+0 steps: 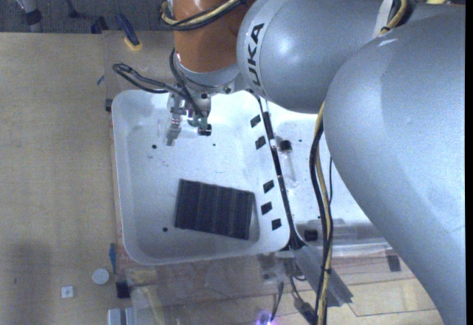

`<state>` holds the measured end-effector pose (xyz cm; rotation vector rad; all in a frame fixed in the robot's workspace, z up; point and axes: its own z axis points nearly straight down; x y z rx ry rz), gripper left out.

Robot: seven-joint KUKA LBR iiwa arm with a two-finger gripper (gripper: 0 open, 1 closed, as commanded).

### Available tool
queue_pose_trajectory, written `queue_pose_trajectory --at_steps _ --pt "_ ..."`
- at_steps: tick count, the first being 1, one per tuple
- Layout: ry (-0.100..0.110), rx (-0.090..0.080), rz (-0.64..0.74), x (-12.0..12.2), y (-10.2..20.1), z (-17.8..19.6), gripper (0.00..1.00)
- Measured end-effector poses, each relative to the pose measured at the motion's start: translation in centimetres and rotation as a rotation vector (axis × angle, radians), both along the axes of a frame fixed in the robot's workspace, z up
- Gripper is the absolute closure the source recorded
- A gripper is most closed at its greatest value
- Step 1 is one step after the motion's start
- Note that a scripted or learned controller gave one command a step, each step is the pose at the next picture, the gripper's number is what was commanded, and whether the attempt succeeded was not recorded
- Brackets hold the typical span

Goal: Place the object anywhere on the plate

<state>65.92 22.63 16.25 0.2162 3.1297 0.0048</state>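
Over the left white bin (133,168), grey arm's jaws (186,124) hanging near the far wall, slightly spread and gripping nothing, dark ribbed rectangular plate (214,209) lying flat on the bin floor nearer the camera, well apart from them

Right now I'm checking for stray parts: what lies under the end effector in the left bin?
Bare white bin floor lies under the end effector; a dark ribbed plate sits nearer. The arm covers the right bin.

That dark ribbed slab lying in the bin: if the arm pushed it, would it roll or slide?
The slab lies flat with straight edges, so it would probably slide, not roll. Its even ridges suggest stiffness. Being low against the bin floor, it may be hard to grab.
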Motion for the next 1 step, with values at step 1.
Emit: queue_pose_trajectory --at_steps 1 --pt "0.004 -0.002 0.301 -5.34 -7.62 -3.38 1.00"
